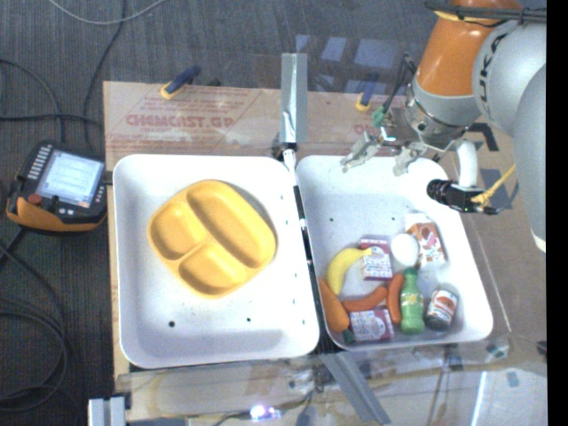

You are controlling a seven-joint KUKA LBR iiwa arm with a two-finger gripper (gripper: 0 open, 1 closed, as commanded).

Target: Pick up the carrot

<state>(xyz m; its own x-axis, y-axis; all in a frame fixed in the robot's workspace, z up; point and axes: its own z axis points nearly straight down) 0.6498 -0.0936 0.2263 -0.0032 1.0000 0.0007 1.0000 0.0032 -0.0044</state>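
Grey arm's open end effector [382,153] above right bin's [342,193] far edge

A grey arm with an orange band [453,43] reaches in from the right, its two-finger metal gripper [383,153] hanging over the far edge of the right shallow white bin [355,202], fingers spread apart with nothing between them. In that bin's near part lie an orange carrot [333,307] at the left, a yellow banana [342,266] just beside it, a green bottle [410,304] and what may be a small dark can [441,309]. The left white bin [142,327] holds a yellow divided plastic plate [211,236].
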